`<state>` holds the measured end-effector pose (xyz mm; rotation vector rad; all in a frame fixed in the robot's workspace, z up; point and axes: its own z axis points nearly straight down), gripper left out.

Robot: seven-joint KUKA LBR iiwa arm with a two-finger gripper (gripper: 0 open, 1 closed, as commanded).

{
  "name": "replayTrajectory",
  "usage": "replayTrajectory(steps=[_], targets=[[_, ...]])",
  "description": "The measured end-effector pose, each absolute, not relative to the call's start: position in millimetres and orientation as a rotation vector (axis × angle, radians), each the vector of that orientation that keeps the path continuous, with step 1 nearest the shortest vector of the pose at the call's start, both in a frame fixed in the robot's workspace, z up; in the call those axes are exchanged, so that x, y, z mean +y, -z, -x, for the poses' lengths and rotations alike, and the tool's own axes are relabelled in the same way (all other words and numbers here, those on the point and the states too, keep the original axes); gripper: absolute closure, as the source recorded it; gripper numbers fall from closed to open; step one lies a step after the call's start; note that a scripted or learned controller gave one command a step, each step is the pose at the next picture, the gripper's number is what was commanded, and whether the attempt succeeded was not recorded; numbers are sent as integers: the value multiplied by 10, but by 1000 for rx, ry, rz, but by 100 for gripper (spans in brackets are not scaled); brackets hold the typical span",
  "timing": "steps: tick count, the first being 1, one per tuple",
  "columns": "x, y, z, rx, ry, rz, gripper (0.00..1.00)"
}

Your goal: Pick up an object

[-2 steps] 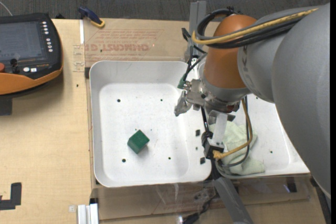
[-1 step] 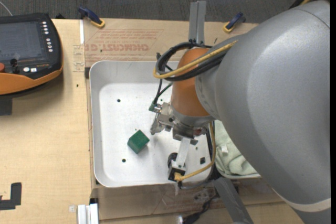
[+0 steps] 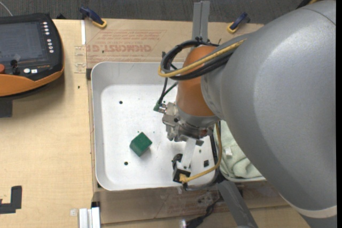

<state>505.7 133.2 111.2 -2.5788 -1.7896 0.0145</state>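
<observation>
A green cube [image 3: 140, 144] lies on the floor of the left white bin [image 3: 107, 115], in its front half. My gripper [image 3: 184, 142] hangs over the right side of that bin, a short way to the right of the cube and apart from it. The orange wrist band [image 3: 193, 88] and the bulk of the grey arm cover it from above. A small dark green bit [image 3: 158, 108] peeks out at the wrist's left edge; I cannot tell what it is.
A pale green cloth [image 3: 239, 160] lies in the right bin, mostly under the arm. A teach pendant [image 3: 26, 56] rests on the bench at the far left. Two clamps [image 3: 93, 17] [image 3: 238, 21] hold the cardboard at the back.
</observation>
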Motion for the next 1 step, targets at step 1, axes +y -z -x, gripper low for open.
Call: replayTrajectory(steps=[1], targets=[[1579, -1628, -4772, -2212, -5, 2230, 100]])
